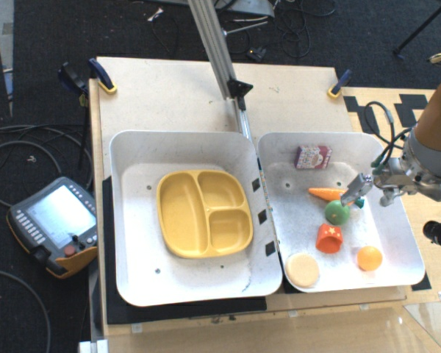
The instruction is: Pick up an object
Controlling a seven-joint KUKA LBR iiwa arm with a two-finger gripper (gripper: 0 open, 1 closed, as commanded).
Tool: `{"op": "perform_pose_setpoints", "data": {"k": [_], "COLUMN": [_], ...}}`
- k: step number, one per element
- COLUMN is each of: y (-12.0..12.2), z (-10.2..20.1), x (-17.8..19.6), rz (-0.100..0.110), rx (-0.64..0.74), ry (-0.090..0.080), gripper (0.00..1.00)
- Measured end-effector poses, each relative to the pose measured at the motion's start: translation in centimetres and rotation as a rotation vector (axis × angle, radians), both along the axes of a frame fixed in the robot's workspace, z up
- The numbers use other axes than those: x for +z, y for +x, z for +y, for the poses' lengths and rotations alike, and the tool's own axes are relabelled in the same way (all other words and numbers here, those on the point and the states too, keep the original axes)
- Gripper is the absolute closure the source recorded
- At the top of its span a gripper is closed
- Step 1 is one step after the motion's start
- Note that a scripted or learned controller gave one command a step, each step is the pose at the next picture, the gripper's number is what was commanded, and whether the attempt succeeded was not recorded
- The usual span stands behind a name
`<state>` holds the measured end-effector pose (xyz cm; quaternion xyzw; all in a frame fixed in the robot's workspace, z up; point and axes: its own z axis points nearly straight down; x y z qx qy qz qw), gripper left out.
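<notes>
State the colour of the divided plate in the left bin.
Yellow: the three-compartment plastic plate, seen in the camera view.

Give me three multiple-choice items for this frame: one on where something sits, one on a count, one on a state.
1. Where is the yellow divided tray?
A. left bin
B. right bin
C. on the bench outside the bins

2. How many loose items lie in the right bin?
A. three
B. six
C. nine

3. What is the gripper doing?
A. lifted high over the left bin
B. low in the right bin beside the green ball
C. resting on the tray

Answers: 1 A, the tray fills the left bin. 2 B, box, carrot, green ball, red cup, orange ball, pale disc. 3 B, its tip sits just above the green ball.
</notes>
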<state>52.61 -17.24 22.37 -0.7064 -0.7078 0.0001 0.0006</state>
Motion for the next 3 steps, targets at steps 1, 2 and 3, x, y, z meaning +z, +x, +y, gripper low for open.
{"op": "perform_pose_setpoints", "data": {"k": [1, 2, 3], "y": [0.0, -0.7, -1.8], "z": [0.0, 0.6, 0.8], "x": [0.0, -4.7, -10.0], "rz": [0.000, 0.005, 0.005], "rx": [-0.001, -0.002, -0.003], "ry": [0.000, 0.001, 0.001], "gripper": [0.00, 0.00, 0.00]}}
